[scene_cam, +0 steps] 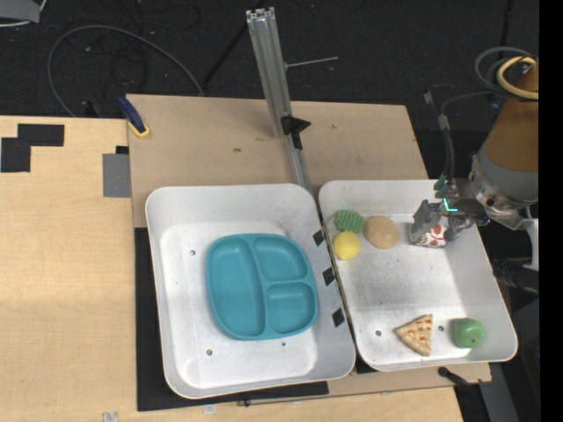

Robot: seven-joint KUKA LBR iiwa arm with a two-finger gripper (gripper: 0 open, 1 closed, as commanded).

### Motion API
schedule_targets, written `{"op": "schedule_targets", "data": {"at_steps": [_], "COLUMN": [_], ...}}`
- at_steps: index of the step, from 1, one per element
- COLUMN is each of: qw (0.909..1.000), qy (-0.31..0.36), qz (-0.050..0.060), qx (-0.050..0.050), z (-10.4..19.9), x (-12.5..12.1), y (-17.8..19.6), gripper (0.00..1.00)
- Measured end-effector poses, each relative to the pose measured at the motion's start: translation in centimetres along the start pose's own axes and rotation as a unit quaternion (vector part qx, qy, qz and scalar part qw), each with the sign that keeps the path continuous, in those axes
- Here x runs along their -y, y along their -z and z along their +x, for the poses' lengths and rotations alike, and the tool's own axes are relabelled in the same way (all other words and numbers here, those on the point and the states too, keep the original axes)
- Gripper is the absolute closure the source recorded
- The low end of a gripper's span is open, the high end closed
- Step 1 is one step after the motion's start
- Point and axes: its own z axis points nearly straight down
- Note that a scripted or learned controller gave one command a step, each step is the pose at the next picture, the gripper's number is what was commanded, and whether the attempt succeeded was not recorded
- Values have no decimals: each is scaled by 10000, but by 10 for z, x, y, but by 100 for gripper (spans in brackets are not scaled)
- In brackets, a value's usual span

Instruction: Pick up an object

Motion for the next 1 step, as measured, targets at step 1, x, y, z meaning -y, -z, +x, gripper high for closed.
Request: {"op": "schedule_targets", "data": {"at_steps": [1], "qw": [10000], "qy": [1], "qz": [-15], "qx": [2], "z": [0], "x": [-1], "y": [1], "gripper": [0]}}
